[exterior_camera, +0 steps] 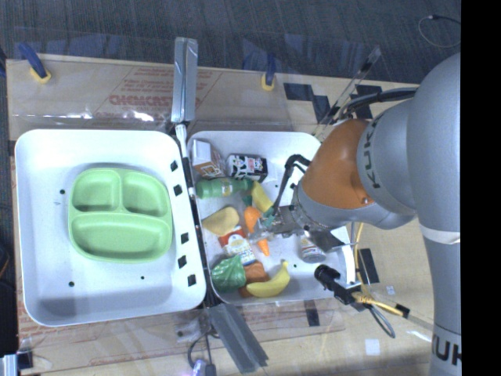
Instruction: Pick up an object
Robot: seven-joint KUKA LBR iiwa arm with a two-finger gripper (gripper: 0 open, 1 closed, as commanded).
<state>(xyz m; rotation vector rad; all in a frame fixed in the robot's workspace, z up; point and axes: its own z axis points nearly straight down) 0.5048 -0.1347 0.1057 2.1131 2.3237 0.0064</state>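
Observation:
The right bin holds a heap of toy food. At its back lie a black-and-white carton, a green bottle and a brown box. Further forward are a pale yellow lump, an orange carrot, a leafy green piece and a banana. My gripper reaches down into the middle of the heap, right beside the carrot and a small yellow piece. I see nothing lifted off the bin floor.
The left bin carries a green divided plate. A small can lies under the wrist at the right bin's right side. The big grey and orange arm covers that bin's right part.

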